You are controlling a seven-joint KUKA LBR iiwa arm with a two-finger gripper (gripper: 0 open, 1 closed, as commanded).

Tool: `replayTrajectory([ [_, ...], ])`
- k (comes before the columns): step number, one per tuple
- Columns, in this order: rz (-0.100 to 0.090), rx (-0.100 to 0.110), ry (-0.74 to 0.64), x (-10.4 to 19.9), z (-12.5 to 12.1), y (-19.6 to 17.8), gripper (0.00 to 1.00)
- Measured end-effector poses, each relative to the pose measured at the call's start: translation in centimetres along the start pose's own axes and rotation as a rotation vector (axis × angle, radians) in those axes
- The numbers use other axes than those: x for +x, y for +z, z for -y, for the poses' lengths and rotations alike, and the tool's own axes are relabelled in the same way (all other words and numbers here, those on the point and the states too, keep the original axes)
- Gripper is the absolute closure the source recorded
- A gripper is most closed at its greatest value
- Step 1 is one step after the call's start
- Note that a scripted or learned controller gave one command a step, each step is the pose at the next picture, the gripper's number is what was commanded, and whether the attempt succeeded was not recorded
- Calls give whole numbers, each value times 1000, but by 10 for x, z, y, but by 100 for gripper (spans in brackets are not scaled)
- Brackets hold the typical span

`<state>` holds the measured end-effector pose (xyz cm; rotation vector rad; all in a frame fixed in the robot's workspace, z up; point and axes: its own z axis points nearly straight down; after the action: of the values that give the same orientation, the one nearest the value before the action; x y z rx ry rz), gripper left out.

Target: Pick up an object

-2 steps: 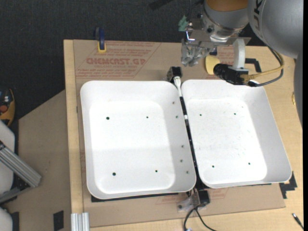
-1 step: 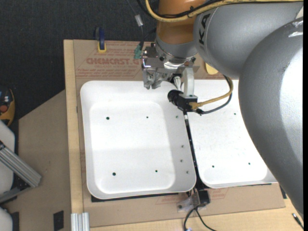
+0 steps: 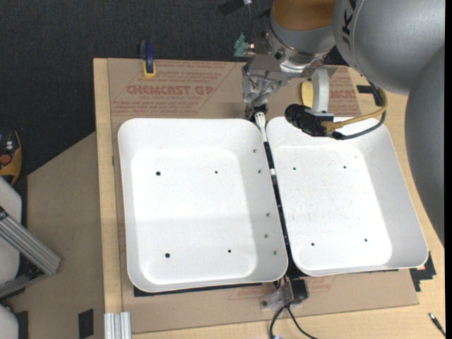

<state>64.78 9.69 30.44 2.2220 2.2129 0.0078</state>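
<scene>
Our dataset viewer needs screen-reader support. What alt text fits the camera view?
The gripper is at the far end of the seam between two shallow white bins, the left bin and the right bin, side by side on a brown board.

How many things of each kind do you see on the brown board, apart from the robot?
Shallow white plastic bins: 2
Blue clamp with a yellow base: 1
Total: 3

Blue clamp on brown board edge, near left-hand bin.
</scene>
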Motion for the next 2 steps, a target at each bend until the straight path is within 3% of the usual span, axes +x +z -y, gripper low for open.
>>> replayTrajectory([
  [1,-1,8,-3,-10,19,-17,100],
  [2,-1,2,-2,-30,35,-53,100],
])
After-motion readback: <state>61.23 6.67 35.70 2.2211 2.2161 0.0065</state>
